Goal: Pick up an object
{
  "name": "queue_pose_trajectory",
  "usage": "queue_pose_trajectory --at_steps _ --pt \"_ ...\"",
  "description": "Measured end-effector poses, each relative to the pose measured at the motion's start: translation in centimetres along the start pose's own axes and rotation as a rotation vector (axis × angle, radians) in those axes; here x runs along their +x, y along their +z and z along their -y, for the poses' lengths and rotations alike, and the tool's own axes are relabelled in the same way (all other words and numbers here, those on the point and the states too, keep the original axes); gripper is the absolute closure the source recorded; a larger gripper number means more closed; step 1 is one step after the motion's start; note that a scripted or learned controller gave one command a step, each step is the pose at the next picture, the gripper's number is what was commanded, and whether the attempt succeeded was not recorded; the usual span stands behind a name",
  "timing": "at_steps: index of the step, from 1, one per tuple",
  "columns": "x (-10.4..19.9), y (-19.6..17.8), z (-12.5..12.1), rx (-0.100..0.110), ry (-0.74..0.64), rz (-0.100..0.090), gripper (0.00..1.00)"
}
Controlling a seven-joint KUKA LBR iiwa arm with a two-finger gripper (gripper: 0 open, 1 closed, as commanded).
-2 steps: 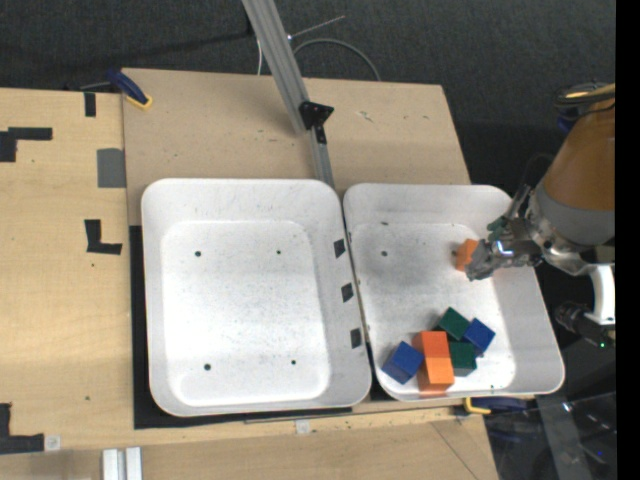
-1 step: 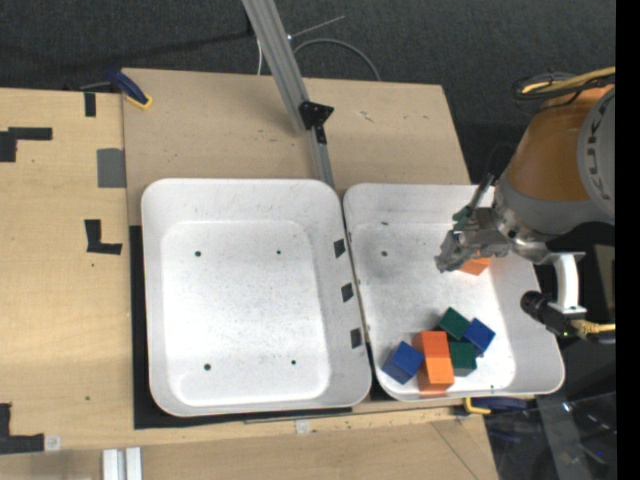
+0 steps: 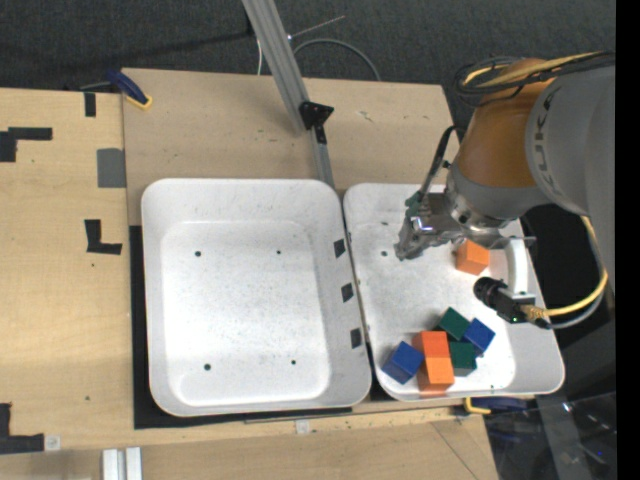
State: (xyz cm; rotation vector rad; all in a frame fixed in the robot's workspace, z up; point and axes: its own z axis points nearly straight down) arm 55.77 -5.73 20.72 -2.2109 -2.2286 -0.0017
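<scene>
So the objects were all in the right bin. A lone orange block sat near the bin's right side, just beside the arm's wrist, and a tight cluster sat at the near end: a blue block, an orange block, a green block and another blue block, all touching or overlapping. The left bin had nothing to grab.

The gripper hung over bare bin floor, left of the lone orange block and well apart from the cluster. Nothing was between its tips, and honestly I couldn't tell from this angle whether it was spread or pinched together.

My worry: if it dropped straight down from there, it'd close on nothing. And going for the cluster risked shoving blocks around, since they're packed so tight.
</scene>
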Motion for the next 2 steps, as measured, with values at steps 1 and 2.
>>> queue_pose_trajectory --at_steps 1,2 --pt "5.7 -1.3 -1.7 -0.001 0.0 0.0 1.0" --pt "11.7 -0.9 -3.3 0.0 0.0 0.001 1.0"
